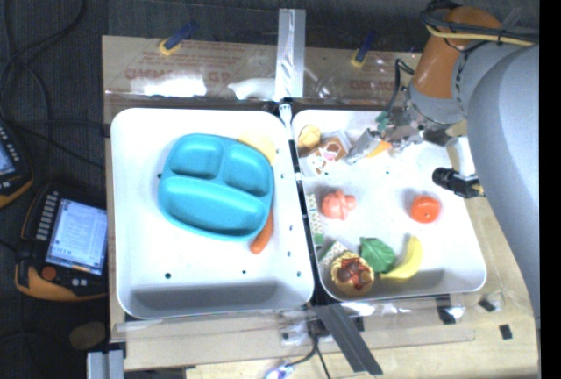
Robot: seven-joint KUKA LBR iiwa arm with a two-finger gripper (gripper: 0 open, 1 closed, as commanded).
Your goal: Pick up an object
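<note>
My gripper [387,139] is low over the back of the right bin [456,281], reaching in from the right. A small orange piece [380,150] lies right at its tip, and I cannot tell if it is held. To its left lie a pink and white toy [331,149] and a tan bun [308,137]. Further forward are a pink toy [337,203] and a red tomato [425,209]. A yellow banana [407,256], a green leafy piece [377,253] and a red-brown cup item [351,274] sit at the front.
The left bin [140,281] holds a blue divided plate [217,184]. An orange carrot [261,237] lies at the plate's front right, and a yellow piece [256,144] shows behind the plate. The grey arm [513,149] covers the right side of the bench.
</note>
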